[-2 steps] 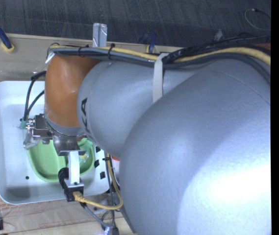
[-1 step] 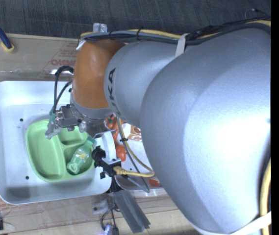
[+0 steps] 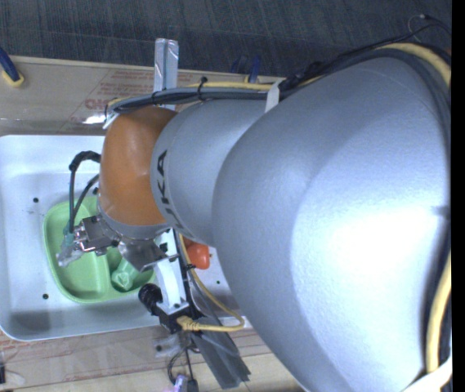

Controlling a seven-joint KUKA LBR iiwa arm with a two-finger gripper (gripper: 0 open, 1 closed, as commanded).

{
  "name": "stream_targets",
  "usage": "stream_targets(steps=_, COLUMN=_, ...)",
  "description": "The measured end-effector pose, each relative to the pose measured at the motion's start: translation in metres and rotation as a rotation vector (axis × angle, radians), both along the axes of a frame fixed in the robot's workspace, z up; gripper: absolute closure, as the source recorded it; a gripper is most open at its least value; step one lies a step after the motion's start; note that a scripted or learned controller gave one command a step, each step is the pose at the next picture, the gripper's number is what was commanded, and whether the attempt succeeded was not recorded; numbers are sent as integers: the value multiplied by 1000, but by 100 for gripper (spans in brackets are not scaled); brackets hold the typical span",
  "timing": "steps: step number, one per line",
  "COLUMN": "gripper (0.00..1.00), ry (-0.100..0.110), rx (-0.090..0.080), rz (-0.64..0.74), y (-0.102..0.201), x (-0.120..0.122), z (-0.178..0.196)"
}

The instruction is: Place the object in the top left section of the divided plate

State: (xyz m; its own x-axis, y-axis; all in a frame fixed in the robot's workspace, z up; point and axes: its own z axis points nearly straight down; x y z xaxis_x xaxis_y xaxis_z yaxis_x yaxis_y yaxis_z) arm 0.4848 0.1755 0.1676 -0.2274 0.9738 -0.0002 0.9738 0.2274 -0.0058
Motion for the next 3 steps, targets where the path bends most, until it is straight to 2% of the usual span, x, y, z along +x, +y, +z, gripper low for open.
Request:
stream_targets(steps=1, gripper=100, ry=2, rx=-1, rz=3, y=0, x=0, z=9)
stream_targets(steps=2, gripper=100, ry=0, rx=1, rz=-83, y=-68, x=-9, z=30)
stream_targets(steps=3, gripper=100, ry=-1, rx=0, rz=9, y=18, x=98, z=-14)
